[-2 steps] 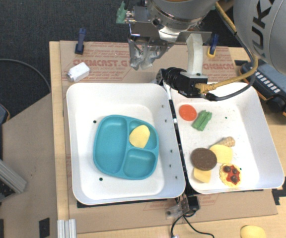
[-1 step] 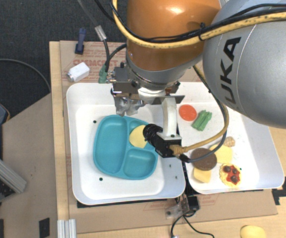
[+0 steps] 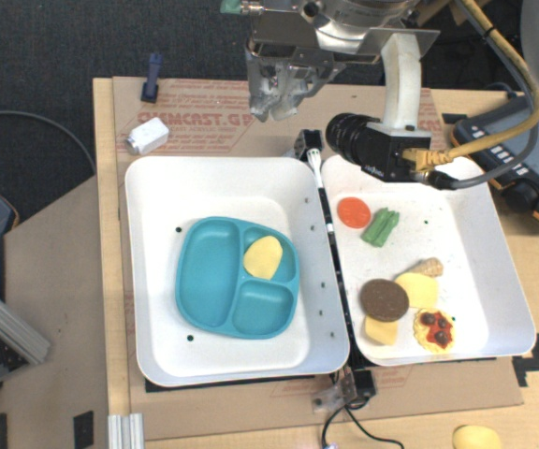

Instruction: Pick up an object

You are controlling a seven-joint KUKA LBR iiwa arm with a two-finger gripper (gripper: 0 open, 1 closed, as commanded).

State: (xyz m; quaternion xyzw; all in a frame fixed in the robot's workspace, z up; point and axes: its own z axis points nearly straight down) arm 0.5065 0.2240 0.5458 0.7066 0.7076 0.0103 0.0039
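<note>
Gripper (image 3: 277,96) hangs high over the table at 12 o'clock, above the left bin's (image 3: 157,195) back rim. Fingers: state cannot be told, blurred against the cardboard.

Candidate: green piece (image 3: 381,226) in the right bin (image 3: 494,251), lying flat beside the orange disc (image 3: 353,212). Judged light, stiff plastic toy food, likely slick; best taken across its narrow width.

It lies at about 4 o'clock from the gripper, well apart, nothing held. A yellow piece (image 3: 263,256) sits in the blue tray's (image 3: 209,274) upper-right compartment.
</note>
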